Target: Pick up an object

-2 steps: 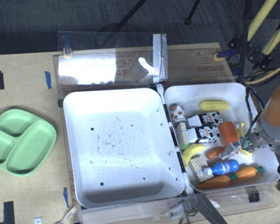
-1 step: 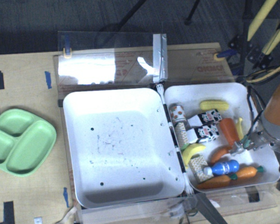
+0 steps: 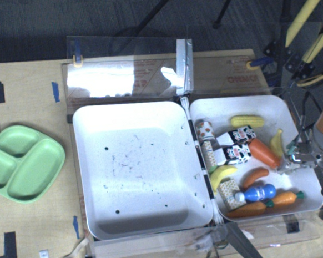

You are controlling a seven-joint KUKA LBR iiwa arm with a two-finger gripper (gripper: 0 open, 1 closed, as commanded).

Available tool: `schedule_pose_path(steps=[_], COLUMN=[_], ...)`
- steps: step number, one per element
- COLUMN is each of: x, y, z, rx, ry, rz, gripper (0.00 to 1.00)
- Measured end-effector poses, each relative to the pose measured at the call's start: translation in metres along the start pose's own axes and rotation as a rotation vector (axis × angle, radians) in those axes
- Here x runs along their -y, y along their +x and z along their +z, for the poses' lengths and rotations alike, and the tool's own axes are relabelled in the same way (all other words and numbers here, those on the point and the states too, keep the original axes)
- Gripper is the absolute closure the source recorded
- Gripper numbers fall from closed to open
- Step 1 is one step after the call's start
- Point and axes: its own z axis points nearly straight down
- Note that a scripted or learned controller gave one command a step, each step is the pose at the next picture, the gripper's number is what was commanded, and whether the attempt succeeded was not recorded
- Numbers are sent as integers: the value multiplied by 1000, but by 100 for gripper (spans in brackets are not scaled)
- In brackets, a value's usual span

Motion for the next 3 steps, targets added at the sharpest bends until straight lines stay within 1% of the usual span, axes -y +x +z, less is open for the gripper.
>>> schedule_pose_path(steps=[1,2,3], x=[18,18,-59], y=[30,30,33], z=[-104,-104,-84], rx=[1,1,1], ry=[-1,-1,-1], rz=[-80,-80,-3], gripper=[100,0,0])
